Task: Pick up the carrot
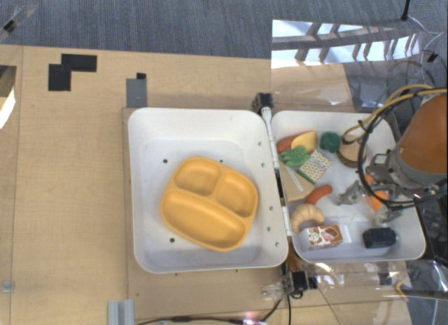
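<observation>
The carrot is a small orange piece on the floor of the right bin, near its right side, mostly hidden under the wrist. My gripper hangs low over it, below the arm's orange band. Its grey fingers stand open, one to the left of the carrot and one to the right, with the carrot in the gap between them. I cannot tell whether either finger touches it.
The right bin also holds a red sausage, a croissant, a small carton, a black object, broccoli, a brown ring and a checkered packet. A yellow divided plate lies in the left bin.
</observation>
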### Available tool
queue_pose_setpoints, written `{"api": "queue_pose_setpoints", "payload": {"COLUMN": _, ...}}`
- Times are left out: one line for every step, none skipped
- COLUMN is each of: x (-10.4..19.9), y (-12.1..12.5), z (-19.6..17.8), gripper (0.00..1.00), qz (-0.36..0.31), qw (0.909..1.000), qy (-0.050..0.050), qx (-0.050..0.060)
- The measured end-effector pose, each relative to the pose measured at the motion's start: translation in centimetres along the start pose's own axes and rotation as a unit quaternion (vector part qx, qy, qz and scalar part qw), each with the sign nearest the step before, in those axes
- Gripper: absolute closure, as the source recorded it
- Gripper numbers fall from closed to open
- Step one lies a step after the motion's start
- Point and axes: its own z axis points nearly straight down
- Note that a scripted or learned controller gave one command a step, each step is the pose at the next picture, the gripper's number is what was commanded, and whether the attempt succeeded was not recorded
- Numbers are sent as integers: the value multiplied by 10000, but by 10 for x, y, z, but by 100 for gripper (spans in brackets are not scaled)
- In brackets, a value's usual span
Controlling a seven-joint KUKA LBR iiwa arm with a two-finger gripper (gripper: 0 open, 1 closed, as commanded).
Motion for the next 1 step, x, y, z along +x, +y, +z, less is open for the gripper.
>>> {"api": "queue_pose_setpoints", "payload": {"x": -3, "y": -4, "z": -14, "gripper": 100, "qz": -14, "qw": 10000, "qy": -20, "qx": 65}}
